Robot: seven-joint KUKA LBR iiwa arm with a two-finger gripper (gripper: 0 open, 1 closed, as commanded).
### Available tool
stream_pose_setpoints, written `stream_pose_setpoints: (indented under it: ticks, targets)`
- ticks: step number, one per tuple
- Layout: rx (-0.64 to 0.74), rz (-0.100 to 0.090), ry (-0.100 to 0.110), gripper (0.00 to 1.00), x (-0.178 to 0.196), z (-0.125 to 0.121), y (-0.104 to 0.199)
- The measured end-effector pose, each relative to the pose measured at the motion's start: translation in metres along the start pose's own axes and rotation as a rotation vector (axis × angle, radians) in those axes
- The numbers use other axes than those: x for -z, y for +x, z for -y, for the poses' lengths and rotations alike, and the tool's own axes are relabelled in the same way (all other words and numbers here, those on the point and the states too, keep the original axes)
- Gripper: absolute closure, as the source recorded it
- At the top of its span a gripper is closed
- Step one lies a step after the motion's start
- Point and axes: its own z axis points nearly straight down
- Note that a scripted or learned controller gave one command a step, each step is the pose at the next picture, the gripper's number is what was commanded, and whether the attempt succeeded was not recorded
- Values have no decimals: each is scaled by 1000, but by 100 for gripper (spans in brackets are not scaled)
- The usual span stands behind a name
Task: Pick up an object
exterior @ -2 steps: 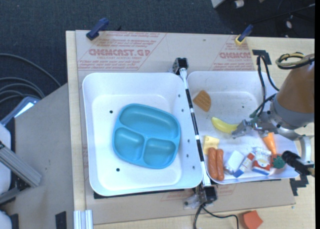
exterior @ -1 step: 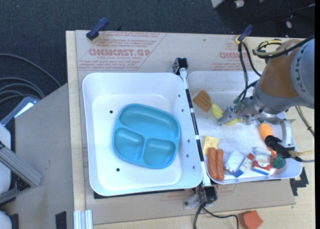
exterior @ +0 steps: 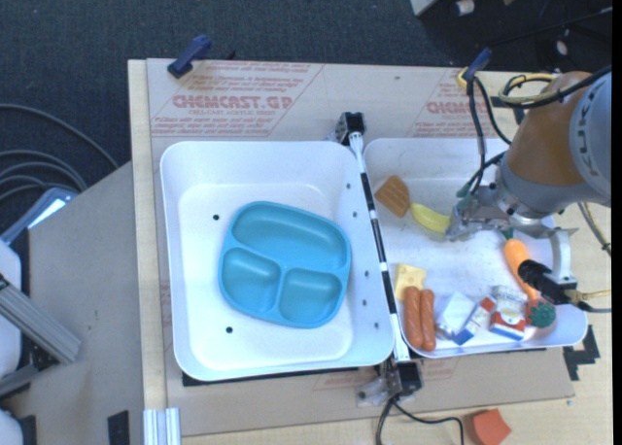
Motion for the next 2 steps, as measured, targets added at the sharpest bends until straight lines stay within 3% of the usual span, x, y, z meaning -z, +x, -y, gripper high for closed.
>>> stream_pose_setpoints:
  ticks: [1, 2]
  targets:
    - [0, 0, 0, 0, 0, 0, 0]
    - [1, 0, 1, 0, -10, -27, -10]
